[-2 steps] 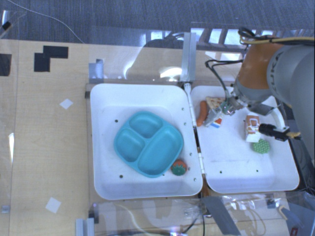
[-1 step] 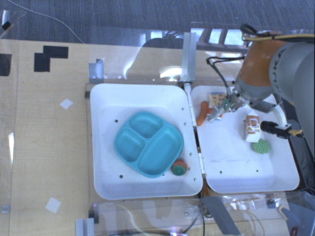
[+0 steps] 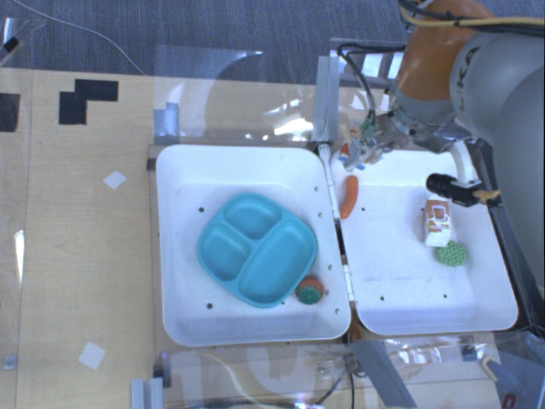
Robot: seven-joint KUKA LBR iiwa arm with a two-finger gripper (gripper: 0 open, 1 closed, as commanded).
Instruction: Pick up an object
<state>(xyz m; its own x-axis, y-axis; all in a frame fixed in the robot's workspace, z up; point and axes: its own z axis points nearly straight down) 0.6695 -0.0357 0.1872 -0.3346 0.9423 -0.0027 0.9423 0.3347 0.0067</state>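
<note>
One tool (image 3: 356,153) hovers above the carrot (image 3: 349,196); its opening cannot be told.

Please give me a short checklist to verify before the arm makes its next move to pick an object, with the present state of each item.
1. Claw over the right bin: ok, at its far left corner.
2. Target near the claw: ok, the orange carrot lies just below it.
3. Carrot free of neighbours: not ok, it lies against the wall between the bins.
4. Nothing already held: cannot tell, the fingertips are too small and cluttered.
5. Other candidates reachable: ok, the small carton and green ball sit in the open, touching each other.
</note>
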